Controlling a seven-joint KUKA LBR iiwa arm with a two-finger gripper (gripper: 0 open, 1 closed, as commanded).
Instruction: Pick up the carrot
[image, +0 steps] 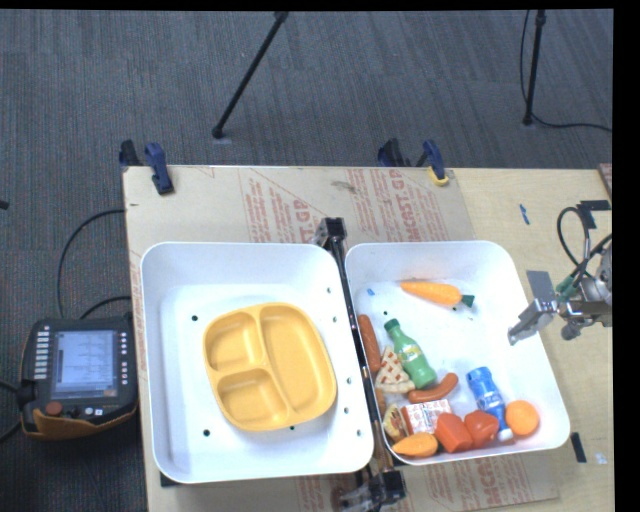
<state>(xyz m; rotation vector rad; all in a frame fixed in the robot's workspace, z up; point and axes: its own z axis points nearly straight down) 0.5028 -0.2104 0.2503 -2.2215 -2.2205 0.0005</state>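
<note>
The carrot (432, 292) is orange with a small green stem end. It lies flat near the back of the right bin (500, 262), pointing left to right, with bare white floor around it. My gripper (532, 306) hangs over that bin's right rim, to the right of the carrot and a little nearer the front. It is open, its two grey fingers (540, 284) stand apart, and nothing is between them. It is well clear of the carrot.
The front half of the right bin holds a green bottle (408, 352), two sausages (369, 343), a blue bottle (485, 390), an orange (521, 417) and several other toy foods. A yellow divided plate (270, 365) sits in the left bin (165, 300). A control pendant (75, 375) lies off the bench's left side.
</note>
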